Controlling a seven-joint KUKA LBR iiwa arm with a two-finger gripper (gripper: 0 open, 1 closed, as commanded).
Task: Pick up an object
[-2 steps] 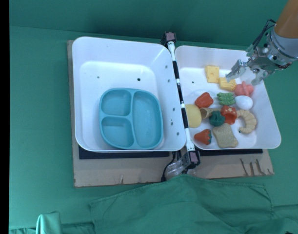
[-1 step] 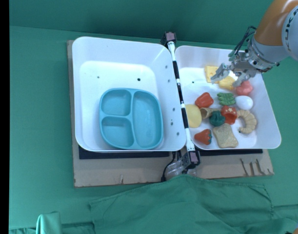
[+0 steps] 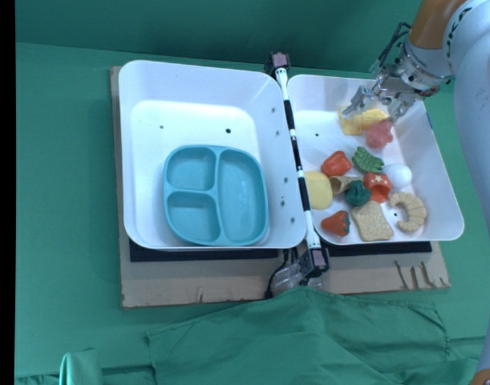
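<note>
In the camera view, the gripper (image 3: 378, 100) hangs low over the far end of the right bin (image 3: 445, 223), its fingers (image 3: 358, 101) spread fairly wide and pointing down at a yellow toy piece (image 3: 359, 122) that lies just beneath them, with a pink-red piece (image 3: 379, 135) touching it on the near side. Nothing sits between the fingers, so no object is held yet. The likeliest target is that yellow piece, and the trouble starts there: it looks flat and low, so the fingers could close above it and catch air, or pinch one edge and let it flip out. Its pink-red neighbour is so close that one finger could land on it, shoving both aside or lifting the wrong one loosely. The bin's far wall is near too, and a descent slightly off line could hit the rim or jam the piece against it. The remaining toys cluster towards the near end: an orange pepper (image 3: 335, 164), a green leafy piece (image 3: 367, 160), a white egg (image 3: 399, 175), a broccoli (image 3: 357, 192), a slice of toast (image 3: 371, 223) and a croissant (image 3: 409, 210). They lie well apart from the fingers and seem safe. The left bin (image 3: 148, 87) holds a teal divided plate (image 3: 215, 194), untouched, on the desk (image 3: 68, 215).
</note>
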